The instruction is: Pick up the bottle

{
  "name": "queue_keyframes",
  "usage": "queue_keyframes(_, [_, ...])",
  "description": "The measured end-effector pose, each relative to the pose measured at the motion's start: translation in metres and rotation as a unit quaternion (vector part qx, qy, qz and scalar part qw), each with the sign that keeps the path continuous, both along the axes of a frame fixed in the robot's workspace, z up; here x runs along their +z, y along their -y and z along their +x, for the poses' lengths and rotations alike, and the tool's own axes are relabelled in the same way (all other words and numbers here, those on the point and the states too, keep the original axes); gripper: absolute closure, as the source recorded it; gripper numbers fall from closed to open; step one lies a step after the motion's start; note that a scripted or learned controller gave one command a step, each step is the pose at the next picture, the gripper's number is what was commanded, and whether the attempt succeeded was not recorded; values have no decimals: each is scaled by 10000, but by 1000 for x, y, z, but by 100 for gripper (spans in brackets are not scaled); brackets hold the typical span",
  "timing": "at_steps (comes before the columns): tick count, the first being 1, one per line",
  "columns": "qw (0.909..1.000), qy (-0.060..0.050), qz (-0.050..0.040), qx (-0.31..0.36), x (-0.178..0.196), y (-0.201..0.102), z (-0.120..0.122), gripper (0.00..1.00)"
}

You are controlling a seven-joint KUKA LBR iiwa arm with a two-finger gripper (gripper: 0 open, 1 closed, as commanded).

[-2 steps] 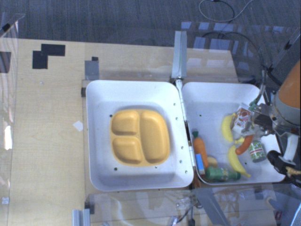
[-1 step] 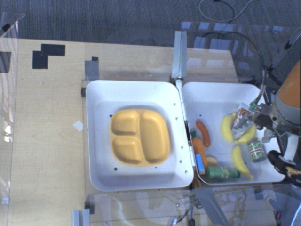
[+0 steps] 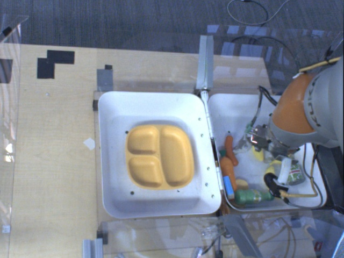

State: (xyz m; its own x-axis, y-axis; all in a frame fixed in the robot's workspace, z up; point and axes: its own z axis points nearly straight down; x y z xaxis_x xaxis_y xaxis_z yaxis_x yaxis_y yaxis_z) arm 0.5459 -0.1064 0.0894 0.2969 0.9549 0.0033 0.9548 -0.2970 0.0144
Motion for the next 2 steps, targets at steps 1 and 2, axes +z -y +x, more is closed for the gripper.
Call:
queue_keyframes(1, [9958, -35, -4, 916, -2, -24, 104, 0])
queue_keyframes(2, [9997, -36, -5, 242, 25, 29, 122, 0])
